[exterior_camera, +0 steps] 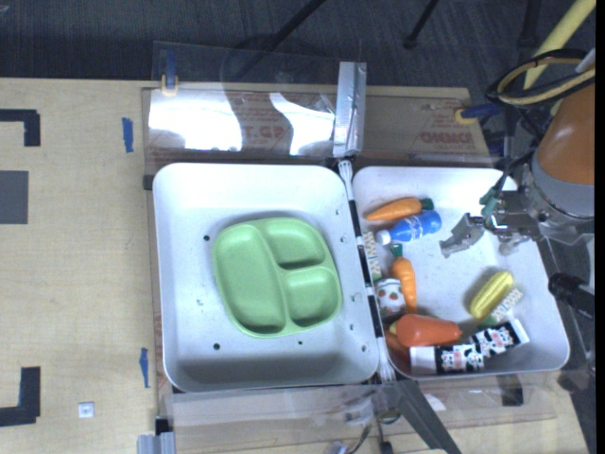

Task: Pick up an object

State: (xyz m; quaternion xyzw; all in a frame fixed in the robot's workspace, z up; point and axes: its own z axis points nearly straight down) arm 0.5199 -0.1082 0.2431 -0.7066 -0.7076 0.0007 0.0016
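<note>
Open and holding nothing, the jaws of the gripper (484,235) hang over the right bin (558,357), above bare floor. Nearby lie a yellow corn cob (491,292), carrots (393,209), a blue bottle (417,225). A green divided plate (277,274) sits in the left bin (175,253).

1. The robot arm (567,173) comes in from the right side of the camera view.
2. The arm is grey, with a round orange band near the top of the wrist.
3. The wrist leans in toward the left.
4. The gripper (460,237) sits at the end of the wrist, made of grey metal parts.
5. It points down and to the left.
6. The jaws are small and blurry, so how they stand cannot be told.
7. Nothing can be seen held between them.
</note>
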